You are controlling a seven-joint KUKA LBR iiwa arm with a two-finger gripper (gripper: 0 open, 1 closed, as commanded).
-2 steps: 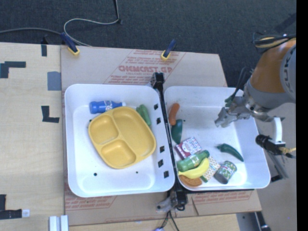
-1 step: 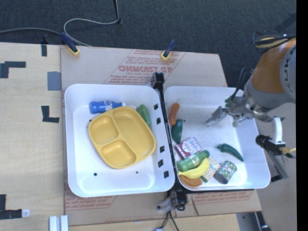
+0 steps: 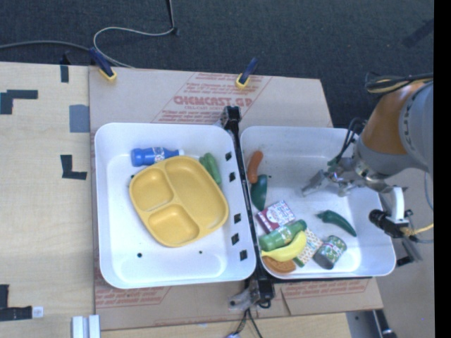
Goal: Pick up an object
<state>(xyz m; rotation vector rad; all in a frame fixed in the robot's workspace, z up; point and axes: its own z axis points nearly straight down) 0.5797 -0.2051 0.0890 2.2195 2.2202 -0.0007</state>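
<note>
Camera view, gripper (image 3: 315, 183) over right bin (image 3: 296, 141)

A robotics lab. Two white bins (image 3: 106, 210) sit on a cardboard sheet (image 3: 211, 97) clamped to the table (image 3: 42, 210), with black tape marks left. Loose cable (image 3: 134, 34) trails over dark carpet (image 3: 282, 20) at the far side.
</note>
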